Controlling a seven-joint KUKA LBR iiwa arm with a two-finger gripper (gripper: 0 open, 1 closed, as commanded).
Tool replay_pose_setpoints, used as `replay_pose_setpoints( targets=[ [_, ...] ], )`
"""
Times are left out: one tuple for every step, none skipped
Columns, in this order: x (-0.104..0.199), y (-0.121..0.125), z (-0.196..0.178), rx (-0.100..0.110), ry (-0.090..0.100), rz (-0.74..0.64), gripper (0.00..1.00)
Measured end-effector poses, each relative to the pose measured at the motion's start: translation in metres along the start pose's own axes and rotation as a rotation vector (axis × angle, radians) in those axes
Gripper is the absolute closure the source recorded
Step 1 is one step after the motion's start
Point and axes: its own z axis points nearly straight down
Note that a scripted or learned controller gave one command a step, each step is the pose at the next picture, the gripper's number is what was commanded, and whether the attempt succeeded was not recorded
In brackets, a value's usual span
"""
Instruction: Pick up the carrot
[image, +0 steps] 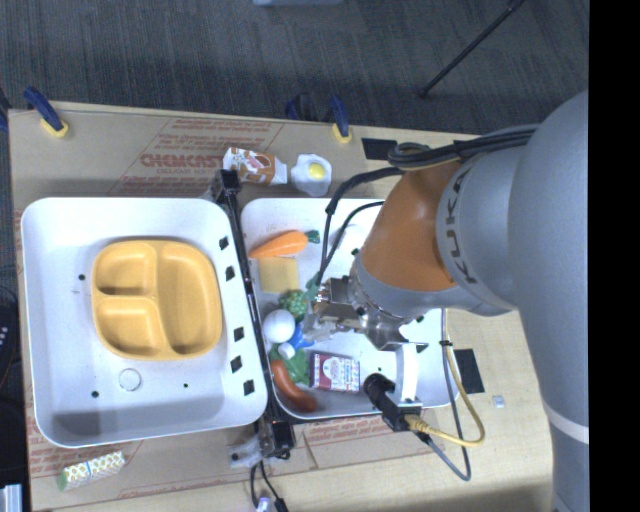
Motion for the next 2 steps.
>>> replay_pose_setpoints(
  targets=[
    [-0.056, 0.009, -0.076, -0.004, -0.001, -0.18, 1.0],
    [0.012, -0.001, -0.012, -0.001, -0.001, -0.371, 1.0]
  ],
)
